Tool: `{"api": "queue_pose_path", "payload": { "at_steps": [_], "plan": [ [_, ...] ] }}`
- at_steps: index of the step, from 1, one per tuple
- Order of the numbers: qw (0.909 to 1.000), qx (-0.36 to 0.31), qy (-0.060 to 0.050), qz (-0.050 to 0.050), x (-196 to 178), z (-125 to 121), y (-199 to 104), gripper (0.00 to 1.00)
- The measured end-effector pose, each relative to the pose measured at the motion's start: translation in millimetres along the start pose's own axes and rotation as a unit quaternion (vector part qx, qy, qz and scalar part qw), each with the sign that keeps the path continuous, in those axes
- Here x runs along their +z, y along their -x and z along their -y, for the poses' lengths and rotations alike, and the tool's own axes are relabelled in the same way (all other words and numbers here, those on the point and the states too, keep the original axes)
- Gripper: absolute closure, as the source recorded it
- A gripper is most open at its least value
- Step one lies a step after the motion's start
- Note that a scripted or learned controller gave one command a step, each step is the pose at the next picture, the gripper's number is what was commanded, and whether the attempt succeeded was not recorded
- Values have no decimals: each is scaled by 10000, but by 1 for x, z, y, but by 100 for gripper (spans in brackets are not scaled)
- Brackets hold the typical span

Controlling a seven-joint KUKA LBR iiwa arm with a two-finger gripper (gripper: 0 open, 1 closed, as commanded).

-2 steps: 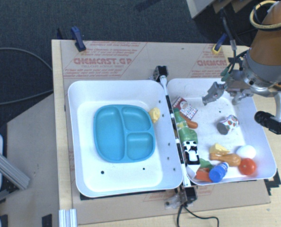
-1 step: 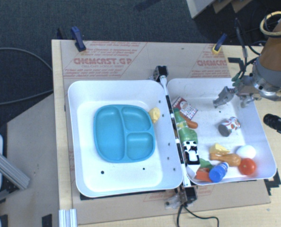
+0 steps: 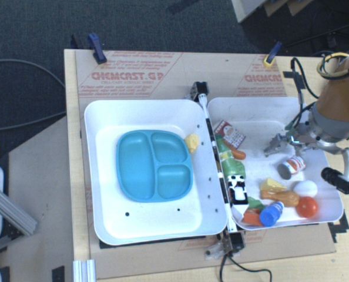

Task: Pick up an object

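Observation:
My gripper [image 3: 282,145] hangs low over the right bin [image 3: 251,111], in its upper right part, with the fingers spread and nothing between them. Just below it and to its right lies a small grey-and-white can [image 3: 292,167] on its side. Further toward the front are a white egg [image 3: 305,188], a red tomato [image 3: 307,207], a yellow-orange piece [image 3: 278,192] and a blue bottle [image 3: 270,215]. Along the bin's left wall lie a red-and-white packet [image 3: 230,135], an orange carrot [image 3: 238,154] and a green-and-white carton [image 3: 236,183].
The left bin [image 3: 104,216] holds a blue divided plate [image 3: 155,164] and a small yellow object [image 3: 192,142] near its right wall. A black divider rail [image 3: 212,151] runs between the bins. The arm's grey body [image 3: 336,116] reaches in from the right, above the right bin's edge.

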State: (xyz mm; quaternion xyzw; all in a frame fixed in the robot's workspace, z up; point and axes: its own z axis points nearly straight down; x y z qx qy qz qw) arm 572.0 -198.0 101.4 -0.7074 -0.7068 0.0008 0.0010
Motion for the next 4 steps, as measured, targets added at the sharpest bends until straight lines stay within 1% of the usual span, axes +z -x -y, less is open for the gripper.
{"api": "queue_pose_path", "payload": {
  "at_steps": [1, 2, 3, 4],
  "plan": [
    [10000, -1, 10, 0, 17, 39, 5, 0],
    [10000, 0, 25, 2, 7, 38, 5, 100],
    [10000, -10, 58, 2, 13, -12, -42, 100],
    [10000, -11, 19, 0, -84, -19, -117, 100]
  ]
}}
